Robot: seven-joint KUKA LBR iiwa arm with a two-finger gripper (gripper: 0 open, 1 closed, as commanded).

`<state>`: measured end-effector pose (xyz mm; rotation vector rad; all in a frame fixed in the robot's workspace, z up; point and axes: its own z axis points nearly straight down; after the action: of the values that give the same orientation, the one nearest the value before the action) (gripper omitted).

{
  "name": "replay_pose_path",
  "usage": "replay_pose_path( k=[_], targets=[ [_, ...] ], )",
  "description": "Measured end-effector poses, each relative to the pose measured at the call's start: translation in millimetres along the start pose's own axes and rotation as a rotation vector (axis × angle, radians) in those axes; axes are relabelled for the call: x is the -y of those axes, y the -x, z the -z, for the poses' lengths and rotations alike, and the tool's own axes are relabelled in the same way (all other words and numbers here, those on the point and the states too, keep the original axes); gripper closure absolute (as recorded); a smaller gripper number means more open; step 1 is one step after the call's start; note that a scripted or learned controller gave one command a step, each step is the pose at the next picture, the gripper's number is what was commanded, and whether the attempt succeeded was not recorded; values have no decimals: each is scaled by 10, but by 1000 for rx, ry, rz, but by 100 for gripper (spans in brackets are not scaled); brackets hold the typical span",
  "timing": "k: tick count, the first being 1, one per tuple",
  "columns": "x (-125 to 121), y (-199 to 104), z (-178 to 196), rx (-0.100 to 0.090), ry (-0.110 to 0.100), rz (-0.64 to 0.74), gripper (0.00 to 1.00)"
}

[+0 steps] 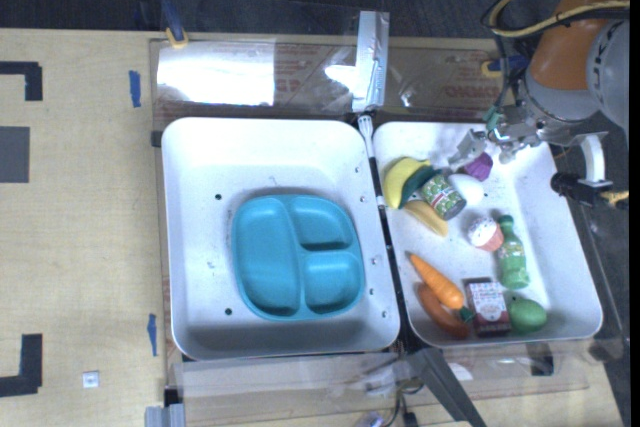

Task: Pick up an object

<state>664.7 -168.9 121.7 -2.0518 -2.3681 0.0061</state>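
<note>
The right bin [575, 215] holds several toy foods. A yellow banana [400, 179] lies at its upper left beside a dark green can [443, 196]. A small purple object [481, 165] sits near the bin's top. My gripper [492, 147] hangs over the bin's upper edge, just above the purple object, and its silver fingers [467, 149] are spread open with nothing between them. Lower down lie a white and red piece [485, 233], a green bottle [512, 258], an orange carrot [438, 280], a red box [488, 303] and a green lime [528, 315].
The left bin [190, 215] holds a blue divided plate [298, 255]. A clear plastic sheet [270, 65] and a metal bracket [372, 55] stand behind the bins. The arm's orange band [565, 50] and its cables sit at the upper right.
</note>
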Motion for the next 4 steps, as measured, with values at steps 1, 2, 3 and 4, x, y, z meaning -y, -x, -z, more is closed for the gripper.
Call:
replay_pose_path(
  k=[1,2,3,4],
  targets=[
    [293,236,-185,4,8,7,0],
    [-32,22,-166,5,13,-63,0],
    [-50,19,-42,8,18,-60,100],
    [133,-485,729,6,20,-2,100]
  ],
)
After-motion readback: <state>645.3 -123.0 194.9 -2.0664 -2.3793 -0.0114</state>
